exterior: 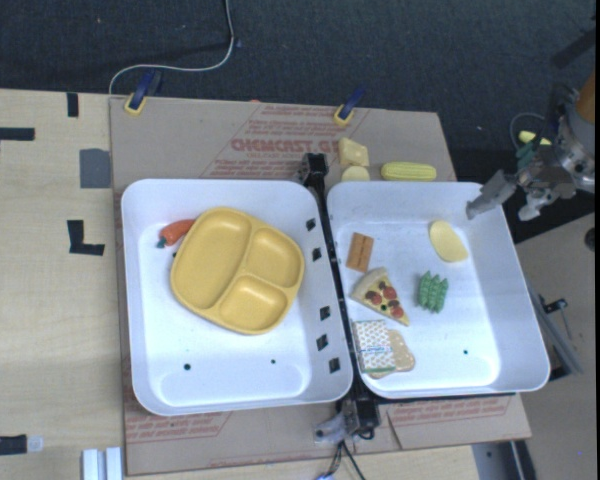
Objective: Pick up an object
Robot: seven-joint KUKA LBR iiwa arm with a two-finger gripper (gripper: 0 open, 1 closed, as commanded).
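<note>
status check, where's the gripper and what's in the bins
Gripper at right bin's upper right rim, nothing held. Pizza slice, green piece, yellow chip lie untouched. Yellow divided plate in left bin.

Grey metal claw [508, 200] with pale fingers, a yellow-green cable at the wrist, orange band above.

We see smooth, glossy white plastic bins [140, 268], a matt yellow plastic plate [238, 268] at nine o'clock, printed cardboard [270, 138] beneath, and a pale wood-look bench [40, 318].
</note>
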